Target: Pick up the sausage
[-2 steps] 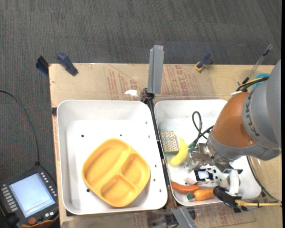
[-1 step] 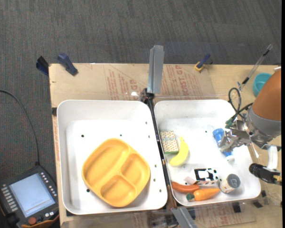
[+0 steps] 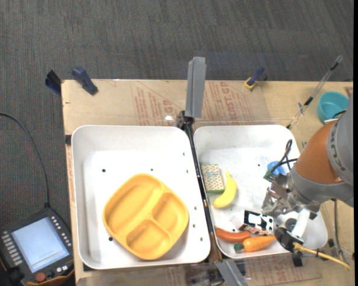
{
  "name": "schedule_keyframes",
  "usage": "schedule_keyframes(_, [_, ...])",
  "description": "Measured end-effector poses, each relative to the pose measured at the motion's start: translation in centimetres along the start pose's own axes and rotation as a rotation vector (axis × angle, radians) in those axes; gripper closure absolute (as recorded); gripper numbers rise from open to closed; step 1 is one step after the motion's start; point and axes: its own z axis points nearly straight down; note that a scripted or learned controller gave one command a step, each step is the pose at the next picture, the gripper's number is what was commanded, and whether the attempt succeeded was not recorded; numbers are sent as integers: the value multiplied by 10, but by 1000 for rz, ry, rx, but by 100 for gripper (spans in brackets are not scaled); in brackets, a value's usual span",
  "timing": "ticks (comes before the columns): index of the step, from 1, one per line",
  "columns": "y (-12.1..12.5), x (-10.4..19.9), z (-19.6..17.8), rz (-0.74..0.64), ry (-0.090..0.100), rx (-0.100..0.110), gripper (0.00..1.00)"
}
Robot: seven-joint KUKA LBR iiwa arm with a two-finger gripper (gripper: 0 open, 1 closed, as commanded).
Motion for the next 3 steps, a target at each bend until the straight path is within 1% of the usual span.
schedule_keyframes(1, [-1,0,-5,-2,-2,10,100])
schedule_keyframes(2, [-44,27,0,-80,1,-2,100])
schedule_keyframes(3, [-62,113,-119,-162,-2,-3,100])
